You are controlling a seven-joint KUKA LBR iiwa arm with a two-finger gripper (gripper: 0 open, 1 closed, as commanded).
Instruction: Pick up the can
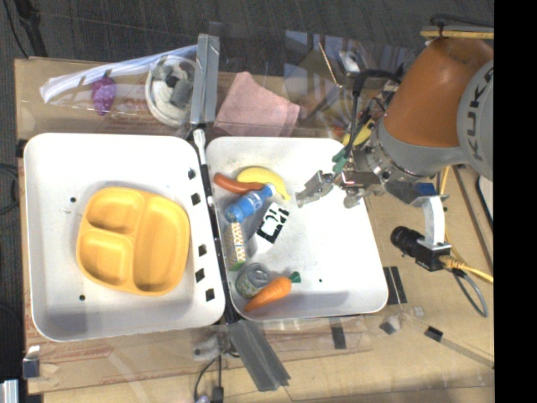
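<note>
One gripper (312, 188) is all I have on this rig, and I see it at centre right of the frame, over the upper middle of the right bin (352, 263). Its fingers look spread apart with nothing between them, though the metal is small and a little blurred from here. Just left of it lies one yellow banana (262, 178), with one orange-red sausage-shaped piece (231, 183) touching its lower left edge. One blue bottle (248, 204) lies tilted just below those two, and one black-and-white carton (273, 222) sits against the bottle's right end. One patterned snack bar (237, 243) lies along the bin's left wall, below the bottle.

One can (252, 277) lies in the lower left part of the right bin, well apart from the gripper. I read it as a small grey-green cylinder, on its side or tilted with a round silvery end turned up toward the camera; I cannot tell which. One orange carrot (273, 290) with a green tip rests against its lower right side, and the snack bar's lower end is just above it, so the can is hemmed in on two sides.

Further out, one yellow divided plate (134, 240) sits in the left bin (50, 309). Beyond the bins, in the upper part of the frame, I see one pink cloth (256, 107) and one clear plastic bag (126, 86).
</note>
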